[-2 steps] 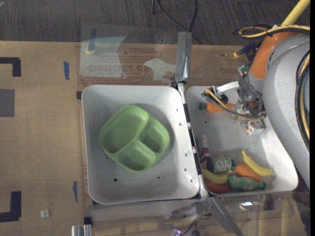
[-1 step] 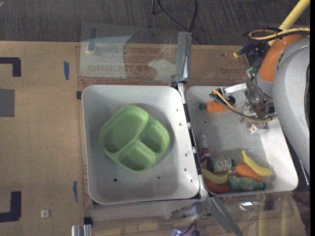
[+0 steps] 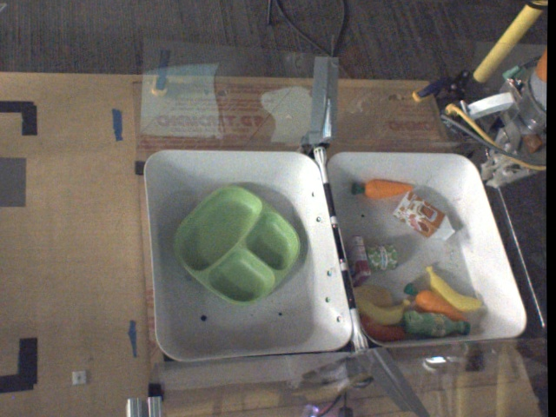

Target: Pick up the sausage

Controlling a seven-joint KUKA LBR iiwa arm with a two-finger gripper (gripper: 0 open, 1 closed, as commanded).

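A tan table (image 3: pixel 78 259) over dark carpet carries two white bins side by side. The left bin (image 3: pixel 165 320) holds a green divided plate (image 3: pixel 237 244). The right bin (image 3: pixel 495 259) holds toy food: a carrot (image 3: pixel 387 188) at twelve o'clock, a small carton (image 3: pixel 420 214) just beside it, a banana (image 3: pixel 452 290) at four o'clock, and a crowded heap at six o'clock.

The sausage (image 3: pixel 359 260) appears to be the dark reddish piece lying along the nine o'clock wall of the right bin, close beside a small green wrapped item (image 3: pixel 382 256).

The arm's hand (image 3: pixel 512 150) sits outside the bin's two o'clock corner; whether it is wide or narrow cannot be told.

Judgement: approach not yet begun. The next move calls for crossing the bin and descending close against the wall.
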